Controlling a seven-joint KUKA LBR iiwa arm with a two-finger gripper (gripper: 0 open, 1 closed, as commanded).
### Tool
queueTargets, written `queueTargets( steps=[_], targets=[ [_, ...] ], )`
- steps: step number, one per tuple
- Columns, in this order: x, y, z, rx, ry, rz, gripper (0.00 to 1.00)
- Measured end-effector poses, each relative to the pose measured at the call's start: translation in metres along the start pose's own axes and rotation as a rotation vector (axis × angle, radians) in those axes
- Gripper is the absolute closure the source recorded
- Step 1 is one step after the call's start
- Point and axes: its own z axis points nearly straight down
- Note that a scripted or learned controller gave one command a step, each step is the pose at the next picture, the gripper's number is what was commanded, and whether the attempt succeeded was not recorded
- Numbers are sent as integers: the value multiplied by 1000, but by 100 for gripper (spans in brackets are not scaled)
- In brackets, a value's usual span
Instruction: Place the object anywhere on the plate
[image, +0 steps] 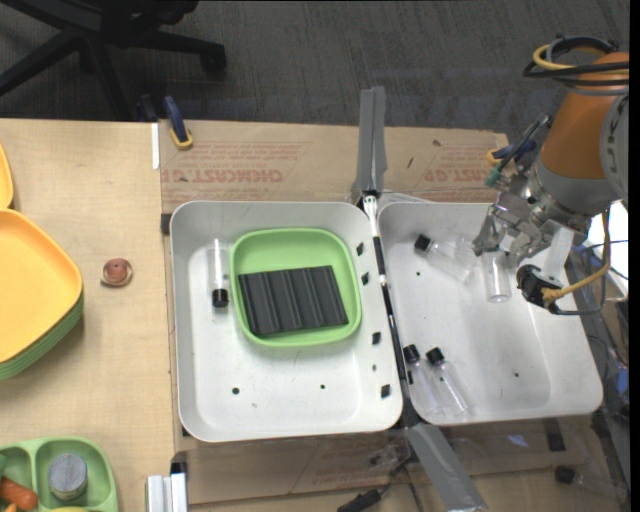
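Wooden bench (100, 180) boards carry two white bins side by side, and grey carpet is seen beyond. Over the right bin (560, 390) the fingers (497, 262) are seen clamped on a clear vial (499, 281), which hangs upright below them. A second clear vial with a black cap (441, 252) lies just left of the fingers, and a third (446, 380) lies well below them. Far to their left, the green plate (250, 255) sits in the left bin (270, 410), bearing a dark ribbed slab (296, 300).
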Motion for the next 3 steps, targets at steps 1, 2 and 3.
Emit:
queueTargets(
  steps=[1, 2, 3],
  targets=[
    [0, 0, 0, 0, 0, 1, 0],
    [-52, -12, 16, 1, 1, 112, 0],
    [-44, -47, -32, -1, 2, 329, 0]
  ],
)
